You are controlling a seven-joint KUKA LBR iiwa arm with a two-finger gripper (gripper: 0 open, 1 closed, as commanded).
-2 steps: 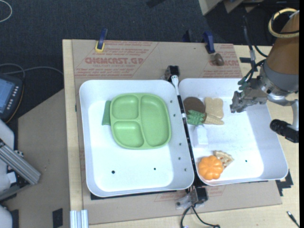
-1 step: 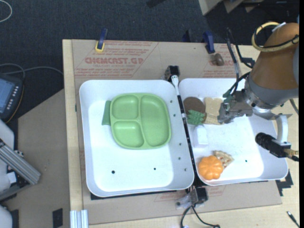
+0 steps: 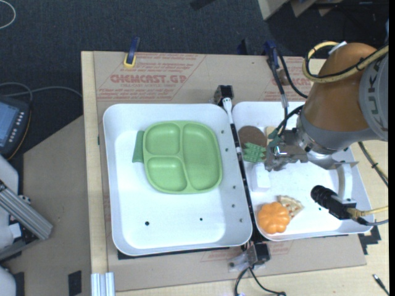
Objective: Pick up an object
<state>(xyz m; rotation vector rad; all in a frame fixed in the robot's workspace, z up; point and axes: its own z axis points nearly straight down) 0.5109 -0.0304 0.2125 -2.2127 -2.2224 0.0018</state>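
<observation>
The arm (image 3: 339, 103), highest above the desk (image 3: 166, 79), bends down into the right bin (image 3: 308, 224). Its gripper (image 3: 276, 158) hangs low at about 10 o'clock in that bin; whether it is open or closed, I cannot tell. The left bin (image 3: 117, 184) carries one green plate (image 3: 183, 156) at its centre, which I think is too wide and flat for an easy grasp. The small things lie in the right bin, and this is probably why the arm works there. An orange pumpkin (image 3: 273, 218) sits at 7 o'clock, well apart from the gripper. A brown disc (image 3: 249, 134) lies at 11 o'clock. A green piece (image 3: 252, 152), just beside the gripper at its 9 o'clock, seems the likely target. No object looks lifted yet.
</observation>
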